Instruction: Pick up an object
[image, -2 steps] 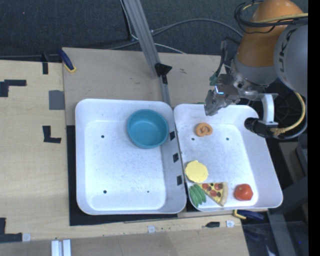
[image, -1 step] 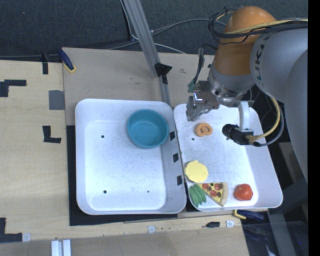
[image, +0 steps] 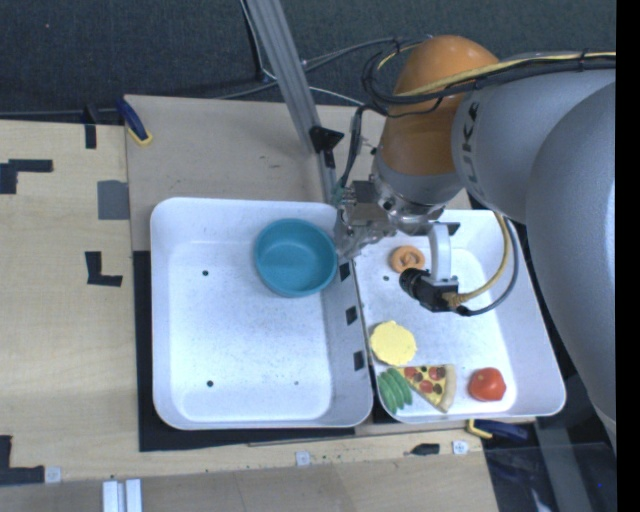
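A blue bowl (image: 292, 258) sits upright in the left white bin (image: 200, 330), near its back right corner. My gripper (image: 349, 235) hangs over the divide between the two bins, right at the bowl's right rim. From above the wrist hides the gripper's tip, so whether it touches the bowl is unclear. The right bin (image: 525, 340) holds an orange ring-shaped toy (image: 406, 259), a yellow round piece (image: 393, 343), a pizza slice (image: 433, 382), a green pod (image: 394, 389) and a red tomato (image: 487, 384).
The large grey arm with its orange band (image: 440, 100) covers the back right of the scene and part of the right bin. A slanted metal pole (image: 290, 80) rises behind the bins. A black cabled part (image: 425, 290) hangs beside the orange toy.
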